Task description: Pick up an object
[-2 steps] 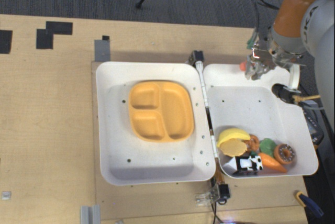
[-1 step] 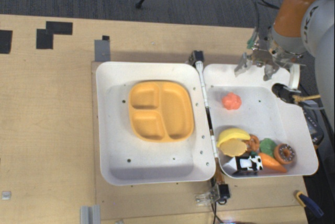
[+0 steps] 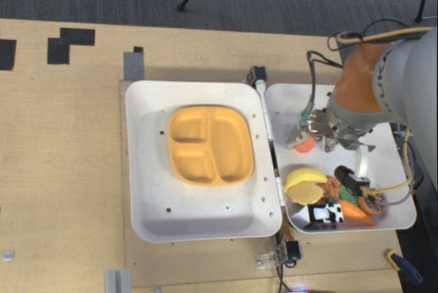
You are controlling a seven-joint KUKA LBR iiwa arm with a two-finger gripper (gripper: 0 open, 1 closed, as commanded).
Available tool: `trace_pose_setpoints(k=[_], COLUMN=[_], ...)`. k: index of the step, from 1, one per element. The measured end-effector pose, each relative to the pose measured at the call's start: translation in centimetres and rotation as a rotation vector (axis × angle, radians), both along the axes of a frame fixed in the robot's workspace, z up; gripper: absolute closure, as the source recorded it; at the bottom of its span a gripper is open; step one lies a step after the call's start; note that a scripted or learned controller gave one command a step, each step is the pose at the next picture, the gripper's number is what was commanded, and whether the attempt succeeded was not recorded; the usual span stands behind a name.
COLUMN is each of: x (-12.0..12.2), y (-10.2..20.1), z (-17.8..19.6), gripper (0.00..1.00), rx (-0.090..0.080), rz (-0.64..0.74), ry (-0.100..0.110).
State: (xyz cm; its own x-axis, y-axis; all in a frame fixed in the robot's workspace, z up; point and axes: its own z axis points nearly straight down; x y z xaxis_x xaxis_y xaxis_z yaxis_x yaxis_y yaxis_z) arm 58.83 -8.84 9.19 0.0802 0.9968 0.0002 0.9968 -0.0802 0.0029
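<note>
Left bin (image 3: 147, 168) contains a yellow divided tray (image 3: 209, 144), lying flat near its centre. In the right bin (image 3: 284, 103), the gripper (image 3: 316, 134) hangs over a small red object (image 3: 305, 144); finger state cannot be determined. Yellow (image 3: 304, 183), orange (image 3: 356, 211) and black-and-white (image 3: 327, 214) items crowd the near edge.

Orange tray (image 3: 209, 145), white bins (image 3: 147, 168)

Bench (image 3: 61, 168) under two bins (image 3: 198, 226)

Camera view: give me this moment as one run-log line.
arm: over right bin | gripper: above small red object | grasp: unconfirmed | left bin: yellow divided tray
</note>
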Motion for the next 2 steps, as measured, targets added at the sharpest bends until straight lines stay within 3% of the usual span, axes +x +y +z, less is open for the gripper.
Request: trace_pose_setpoints(k=[1, 2], x=[0.2, -4.1], y=[0.0, 2.1], z=[1.2, 9.3], gripper=[1.00, 1.00], rx=[0.000, 0.001], rz=[0.002, -0.238], ry=[-0.005, 0.001])
